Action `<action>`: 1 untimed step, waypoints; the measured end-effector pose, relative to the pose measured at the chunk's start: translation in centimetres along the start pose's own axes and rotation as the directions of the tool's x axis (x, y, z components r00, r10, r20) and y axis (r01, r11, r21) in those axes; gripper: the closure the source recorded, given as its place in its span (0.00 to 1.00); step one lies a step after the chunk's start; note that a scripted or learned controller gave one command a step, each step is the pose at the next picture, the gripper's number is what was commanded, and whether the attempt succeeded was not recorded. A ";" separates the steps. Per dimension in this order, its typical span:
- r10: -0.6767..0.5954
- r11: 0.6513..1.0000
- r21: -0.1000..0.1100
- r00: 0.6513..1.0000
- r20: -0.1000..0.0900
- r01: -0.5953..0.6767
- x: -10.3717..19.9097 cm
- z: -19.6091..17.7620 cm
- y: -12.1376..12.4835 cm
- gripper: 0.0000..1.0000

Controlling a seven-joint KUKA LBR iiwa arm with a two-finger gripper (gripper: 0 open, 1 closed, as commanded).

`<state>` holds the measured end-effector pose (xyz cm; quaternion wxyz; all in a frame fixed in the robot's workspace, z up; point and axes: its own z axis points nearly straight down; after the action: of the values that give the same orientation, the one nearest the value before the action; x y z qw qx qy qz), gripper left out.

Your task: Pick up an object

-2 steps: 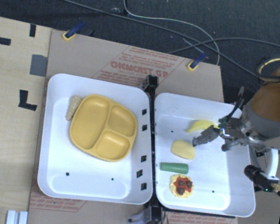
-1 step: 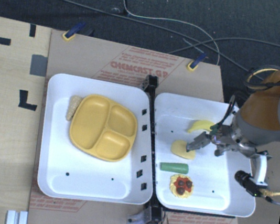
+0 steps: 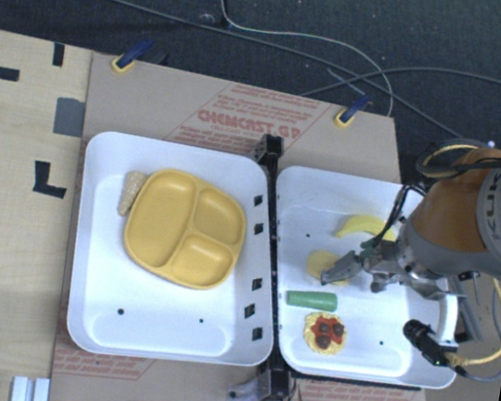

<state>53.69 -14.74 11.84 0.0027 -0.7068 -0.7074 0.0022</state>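
Right bin (image 3: 394, 366): pizza toy (image 3: 324, 332) nearest, green stick (image 3: 311, 299) just beyond it. Gripper (image 3: 338, 271) sits over the yellow disc (image 3: 319, 262), can't tell if it's apart or together; banana (image 3: 362, 227) further back. Left bin (image 3: 95, 245): yellow tray (image 3: 185, 228), tan biscuit (image 3: 130, 192) at its far-left edge.

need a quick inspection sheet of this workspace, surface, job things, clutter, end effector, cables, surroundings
surface: cardboard sheet under two shallow white bins, left bin and right bin
job's things: in the right bin, a yellow banana-shaped piece, a pale yellow round piece, a green cylinder and a small pizza-like toy with red topping
clutter: yellow plastic divided plate in the left bin, with a tan sponge-like block at its left edge
end effector: end effector low in the right bin, beside the pale round piece; grasp not clear
cables: black cables on the dark floor beyond the bench
surroundings: yellow clamps on the cardboard's far edge
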 end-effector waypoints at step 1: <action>-0.002 1.000 -0.003 1.000 0.000 0.002 0.1 -1.2 0.1 1.00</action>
<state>53.82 -14.67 13.04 0.0015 -0.7062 -0.7080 0.0009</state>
